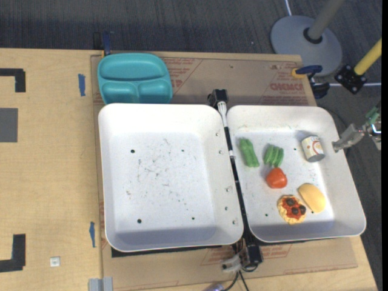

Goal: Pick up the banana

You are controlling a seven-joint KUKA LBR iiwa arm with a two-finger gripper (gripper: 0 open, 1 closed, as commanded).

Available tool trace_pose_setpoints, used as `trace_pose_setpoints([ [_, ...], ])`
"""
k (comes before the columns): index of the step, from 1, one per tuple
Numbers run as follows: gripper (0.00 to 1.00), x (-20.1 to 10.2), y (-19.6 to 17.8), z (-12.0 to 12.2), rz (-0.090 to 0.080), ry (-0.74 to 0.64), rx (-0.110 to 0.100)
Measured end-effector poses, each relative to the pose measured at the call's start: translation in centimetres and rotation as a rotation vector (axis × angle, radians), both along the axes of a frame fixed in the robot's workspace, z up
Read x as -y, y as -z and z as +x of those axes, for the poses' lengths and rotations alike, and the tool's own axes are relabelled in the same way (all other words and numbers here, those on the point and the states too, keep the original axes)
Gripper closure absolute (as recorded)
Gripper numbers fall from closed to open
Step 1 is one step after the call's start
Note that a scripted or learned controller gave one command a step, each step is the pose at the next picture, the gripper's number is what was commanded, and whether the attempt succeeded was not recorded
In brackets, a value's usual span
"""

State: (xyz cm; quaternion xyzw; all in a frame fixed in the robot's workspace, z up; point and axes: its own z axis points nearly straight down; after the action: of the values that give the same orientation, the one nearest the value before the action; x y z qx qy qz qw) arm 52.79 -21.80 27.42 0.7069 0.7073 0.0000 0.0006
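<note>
**Supervisor:** Where's the banana?

**Me:** The banana (311, 197) lies in the right bin (260, 222), towards that bin's near right corner. It's a stubby yellow piece, lying flat on the bin floor. Touching its left side, or very nearly, I see a round pizza-like toy (291, 208) with dark spots on top.

**Supervisor:** What else is in there with it?

**Me:** A red tomato (276, 177) sits just up and left of the banana. Beyond that are two green vegetables, a long one (248, 152) and a shorter one (273, 156), side by side. A small can (312, 148) lies on its side near the far right of the bin.

**Supervisor:** And the hand?

**Me:** The hand (342, 140) sits at the right bin's right rim, beside the can and well apart from the banana. Nothing is in it. Whether it's spread or closed, I can't tell from this angle.

**Supervisor:** The rest of the desk?

**Me:** The left bin (163, 174) touches the right one along the middle, and a teal tray (134, 77) rests on the desk (42, 180) behind it
</note>
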Motion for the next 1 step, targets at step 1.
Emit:
trace_pose_setpoints([
  [1, 0.0, -12.11, 11.41, -2.3, 0.002, -0.068, -0.002],
])
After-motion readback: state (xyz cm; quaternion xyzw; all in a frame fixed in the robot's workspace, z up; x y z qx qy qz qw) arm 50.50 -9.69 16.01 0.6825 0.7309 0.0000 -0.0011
